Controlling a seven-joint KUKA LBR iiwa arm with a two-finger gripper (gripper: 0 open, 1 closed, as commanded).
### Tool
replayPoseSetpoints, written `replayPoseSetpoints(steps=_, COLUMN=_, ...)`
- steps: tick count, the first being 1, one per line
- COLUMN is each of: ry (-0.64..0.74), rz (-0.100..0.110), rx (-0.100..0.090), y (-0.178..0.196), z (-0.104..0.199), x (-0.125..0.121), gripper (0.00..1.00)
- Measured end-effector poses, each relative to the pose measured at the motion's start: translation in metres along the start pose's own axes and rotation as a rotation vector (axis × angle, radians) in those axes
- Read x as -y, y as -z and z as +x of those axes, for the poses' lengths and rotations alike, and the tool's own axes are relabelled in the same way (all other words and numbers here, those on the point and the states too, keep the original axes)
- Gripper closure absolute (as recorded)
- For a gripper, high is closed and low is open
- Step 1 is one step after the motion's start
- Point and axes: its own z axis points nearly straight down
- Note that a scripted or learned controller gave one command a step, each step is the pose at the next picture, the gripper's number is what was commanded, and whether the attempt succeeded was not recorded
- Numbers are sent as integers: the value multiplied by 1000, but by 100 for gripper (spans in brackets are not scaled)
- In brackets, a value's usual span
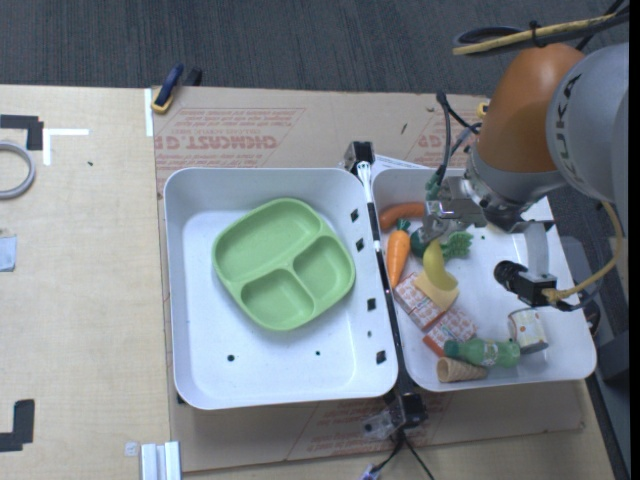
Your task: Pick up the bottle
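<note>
**Bench and what rests on it**

The bench [80, 298] is pale wood. A brown cardboard sheet [230, 133] with red print lies across its middle, and two shallow white bins sit side by side on that sheet: the left bin [190, 368] and the right bin [570, 358], their inner walls touching. A blue clip [168, 86] lies at the cardboard's far left corner. Black tape marks [22, 133] and a grey ring [15, 168] sit toward the bench's left edge.
</note>
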Motion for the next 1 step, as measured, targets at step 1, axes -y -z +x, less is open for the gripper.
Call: replayPoseSetpoints(steps=1, ry=313, rz=1, rx=0, y=58, z=53, x=79, gripper=100)
